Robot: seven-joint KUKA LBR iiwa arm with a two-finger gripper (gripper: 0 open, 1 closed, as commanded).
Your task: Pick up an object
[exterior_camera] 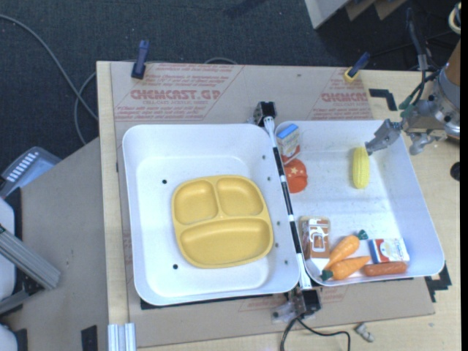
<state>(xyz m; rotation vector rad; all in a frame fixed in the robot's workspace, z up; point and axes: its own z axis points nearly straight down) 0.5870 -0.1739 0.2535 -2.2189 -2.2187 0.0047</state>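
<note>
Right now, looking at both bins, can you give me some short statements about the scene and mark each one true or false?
1. The yellow divided plate lies in the left bin. True.
2. The corn cob is held in the hand. False: it lies on the right bin's floor, apart from the hand.
3. Two carrots lie near the right bin's front edge. True.
4. The tomato sits on the plate. False: it is in the right bin, by the divider.
</note>
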